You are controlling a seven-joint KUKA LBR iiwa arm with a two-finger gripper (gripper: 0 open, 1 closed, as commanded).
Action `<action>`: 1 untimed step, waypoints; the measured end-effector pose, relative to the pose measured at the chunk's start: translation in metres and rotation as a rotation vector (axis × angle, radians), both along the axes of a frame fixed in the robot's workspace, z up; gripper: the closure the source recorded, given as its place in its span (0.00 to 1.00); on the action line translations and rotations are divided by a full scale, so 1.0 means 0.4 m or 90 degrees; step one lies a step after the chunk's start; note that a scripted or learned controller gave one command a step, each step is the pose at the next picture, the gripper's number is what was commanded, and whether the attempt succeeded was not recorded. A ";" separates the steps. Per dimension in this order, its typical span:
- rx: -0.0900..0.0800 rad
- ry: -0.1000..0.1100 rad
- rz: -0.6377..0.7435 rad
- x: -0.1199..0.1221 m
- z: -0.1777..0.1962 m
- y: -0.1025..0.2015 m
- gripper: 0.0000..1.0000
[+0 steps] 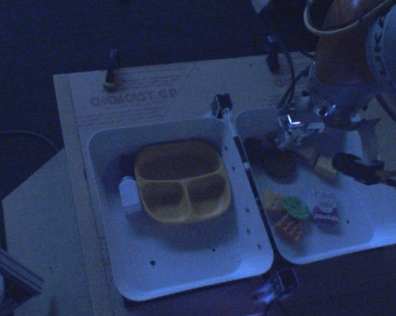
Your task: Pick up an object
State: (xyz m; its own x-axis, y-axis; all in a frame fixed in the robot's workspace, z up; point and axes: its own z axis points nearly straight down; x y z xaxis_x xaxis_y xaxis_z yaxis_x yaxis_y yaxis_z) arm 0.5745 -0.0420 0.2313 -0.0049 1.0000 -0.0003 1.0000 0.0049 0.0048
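Observation:
The scene is dim and blue. My gripper (290,135) hangs over the far part of the right bin (378,228), just above a dark round object (279,165). Beside it to the right lies a small yellow block (324,167). Nearer the front of that bin lie a green piece (296,208), an orange waffle-like piece (288,228) and a pink and white packet (325,210). Nothing shows as held by the gripper.
The left bin (126,270) holds a yellow divided plate (182,181) with a small white bottle (129,193) against its left side. A black part with cables (357,166) sticks out of the arm over the right bin. A divider rim (247,176) separates the bins.

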 end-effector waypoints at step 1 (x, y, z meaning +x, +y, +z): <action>0.000 0.000 0.000 0.083 -0.024 0.101 1.00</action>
State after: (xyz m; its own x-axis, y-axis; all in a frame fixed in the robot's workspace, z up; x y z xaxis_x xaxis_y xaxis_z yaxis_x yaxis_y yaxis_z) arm 0.6079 -0.0015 0.2215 -0.0053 1.0000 -0.0003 1.0000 0.0053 0.0048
